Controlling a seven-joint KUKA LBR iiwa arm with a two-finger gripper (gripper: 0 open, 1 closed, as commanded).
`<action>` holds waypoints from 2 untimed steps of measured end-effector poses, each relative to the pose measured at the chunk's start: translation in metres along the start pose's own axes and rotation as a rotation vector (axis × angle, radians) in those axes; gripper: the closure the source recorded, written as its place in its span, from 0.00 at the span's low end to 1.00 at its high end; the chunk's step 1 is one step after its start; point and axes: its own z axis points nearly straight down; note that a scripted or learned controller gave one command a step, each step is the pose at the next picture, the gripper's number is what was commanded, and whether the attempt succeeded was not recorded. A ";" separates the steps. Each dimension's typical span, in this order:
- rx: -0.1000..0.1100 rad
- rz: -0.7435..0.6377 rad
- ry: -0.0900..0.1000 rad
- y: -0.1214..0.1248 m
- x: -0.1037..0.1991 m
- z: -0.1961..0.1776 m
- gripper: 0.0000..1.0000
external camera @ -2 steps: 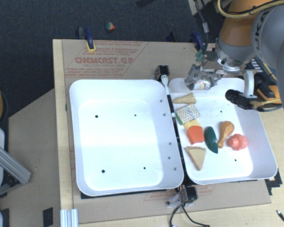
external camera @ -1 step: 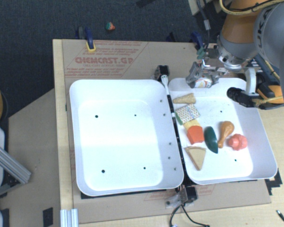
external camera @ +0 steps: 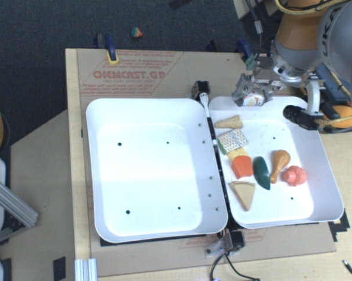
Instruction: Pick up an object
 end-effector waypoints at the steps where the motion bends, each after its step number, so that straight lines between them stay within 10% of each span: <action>1: 0.015 0.003 0.005 -0.021 0.014 -0.003 1.00; 2: 0.010 0.003 0.004 -0.019 0.013 -0.014 1.00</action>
